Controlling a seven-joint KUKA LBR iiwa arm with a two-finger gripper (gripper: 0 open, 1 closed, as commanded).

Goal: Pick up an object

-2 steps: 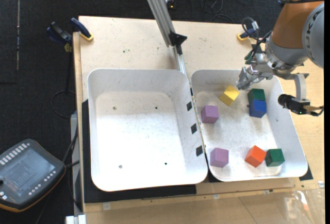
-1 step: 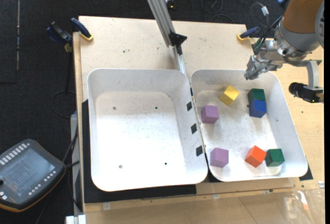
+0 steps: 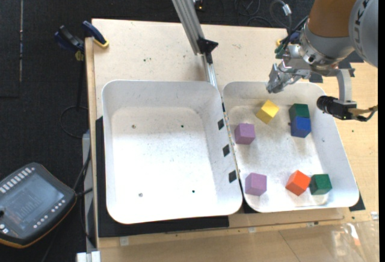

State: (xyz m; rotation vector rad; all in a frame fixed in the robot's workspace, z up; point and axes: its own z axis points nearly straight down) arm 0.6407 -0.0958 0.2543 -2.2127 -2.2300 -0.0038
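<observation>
Yellow catches the eye first: a small yellow block (image 3: 267, 111) lies near the back of the right bin (image 3: 343, 161), just below the gripper (image 3: 275, 87), which hangs above it with nothing between its fingers. Whether they're spread or closed, I can't tell. Nearby sits a blue block (image 3: 301, 126).

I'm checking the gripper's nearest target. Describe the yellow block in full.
The yellow block is a small plain cube, matte, of a material I cannot tell. It rests on the floor of the right bin near its far end, turned corner-on to the bin's sides. No other block touches it; a purple block lies nearest, apart. The gripper is just above and behind it, not holding it.
</observation>
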